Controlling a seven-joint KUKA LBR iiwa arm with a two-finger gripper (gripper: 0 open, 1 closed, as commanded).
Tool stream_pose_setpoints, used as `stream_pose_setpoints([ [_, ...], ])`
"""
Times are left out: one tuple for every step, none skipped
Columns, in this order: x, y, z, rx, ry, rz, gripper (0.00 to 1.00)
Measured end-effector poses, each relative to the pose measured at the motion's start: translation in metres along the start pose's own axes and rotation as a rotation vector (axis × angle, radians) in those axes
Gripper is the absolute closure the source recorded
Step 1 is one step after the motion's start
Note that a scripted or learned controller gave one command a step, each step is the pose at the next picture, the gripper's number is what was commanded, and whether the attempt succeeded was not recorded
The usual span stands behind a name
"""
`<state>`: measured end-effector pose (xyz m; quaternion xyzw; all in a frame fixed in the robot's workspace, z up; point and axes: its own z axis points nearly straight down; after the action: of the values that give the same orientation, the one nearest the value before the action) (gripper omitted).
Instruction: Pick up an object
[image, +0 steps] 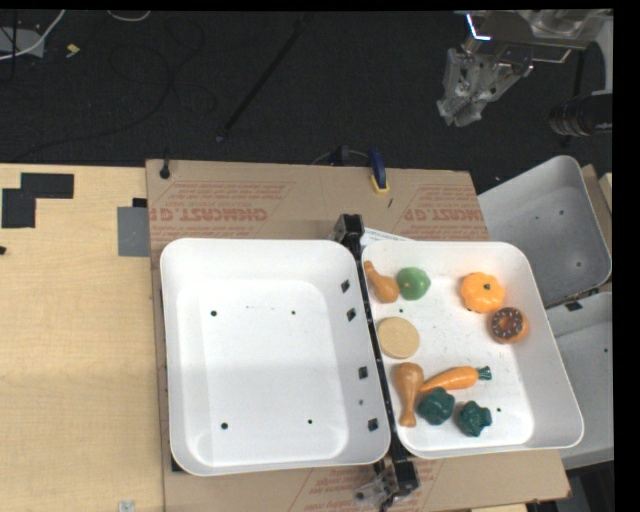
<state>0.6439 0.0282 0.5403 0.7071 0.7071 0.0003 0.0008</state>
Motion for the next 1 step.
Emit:
stream_pose_setpoints([
  [-0.0727,-0.0004,0.0124,0.007,-0.001,0.006,1.00],
])
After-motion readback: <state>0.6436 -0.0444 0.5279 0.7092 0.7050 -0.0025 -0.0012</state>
